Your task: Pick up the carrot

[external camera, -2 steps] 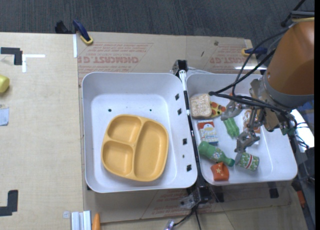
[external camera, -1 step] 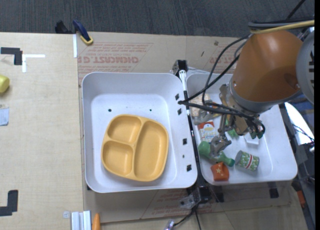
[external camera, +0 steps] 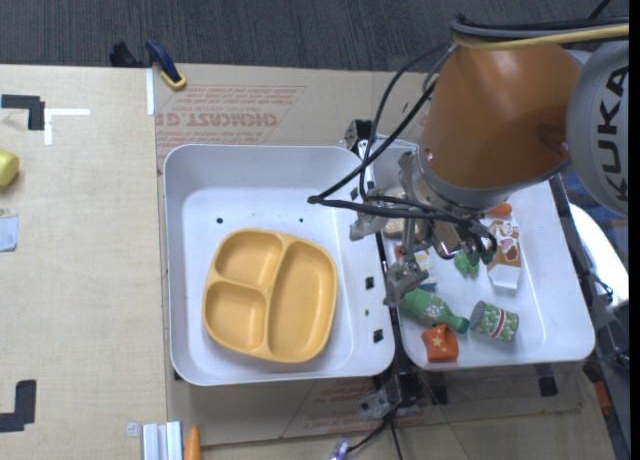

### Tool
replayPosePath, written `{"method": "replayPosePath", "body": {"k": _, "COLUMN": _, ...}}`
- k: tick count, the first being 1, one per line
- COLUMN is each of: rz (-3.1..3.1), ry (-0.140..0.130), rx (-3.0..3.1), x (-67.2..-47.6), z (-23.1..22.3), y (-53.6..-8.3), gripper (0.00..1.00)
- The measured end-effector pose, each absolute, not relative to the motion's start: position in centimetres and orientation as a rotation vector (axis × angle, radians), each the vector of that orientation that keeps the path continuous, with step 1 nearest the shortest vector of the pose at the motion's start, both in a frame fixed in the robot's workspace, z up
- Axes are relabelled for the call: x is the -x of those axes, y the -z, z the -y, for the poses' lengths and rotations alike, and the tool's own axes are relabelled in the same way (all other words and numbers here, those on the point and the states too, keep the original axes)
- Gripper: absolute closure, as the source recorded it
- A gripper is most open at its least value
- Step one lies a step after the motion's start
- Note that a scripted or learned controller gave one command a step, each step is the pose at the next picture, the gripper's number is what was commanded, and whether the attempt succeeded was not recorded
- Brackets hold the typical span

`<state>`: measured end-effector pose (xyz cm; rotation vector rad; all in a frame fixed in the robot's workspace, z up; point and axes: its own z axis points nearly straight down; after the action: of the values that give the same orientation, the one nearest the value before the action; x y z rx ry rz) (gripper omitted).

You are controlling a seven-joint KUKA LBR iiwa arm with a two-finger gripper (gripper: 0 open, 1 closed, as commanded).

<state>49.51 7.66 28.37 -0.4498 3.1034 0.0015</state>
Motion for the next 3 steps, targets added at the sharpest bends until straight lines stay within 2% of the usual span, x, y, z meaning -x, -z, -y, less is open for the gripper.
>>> {"method": "replayPosePath", "body": {"k": 1, "rz": -3.096, "ry": -0.002, "rx": 0.532, "x": -49.3, "z": -13.4, "y": -15.0, "gripper": 0.0}}
{"method": "replayPosePath", "body": {"k": 2, "rz": -2.993, "ry": -0.001, "rx": 0.91, "x": -48.9, "z": -17.8, "y": -9.6, "gripper": 0.0}}
{"method": "replayPosePath", "body": {"k": 3, "rz": -2.99, "ry": -0.005, "rx": 0.91, "x": -48.9, "z": -17.9, "y": -10.3, "gripper": 1.0}}
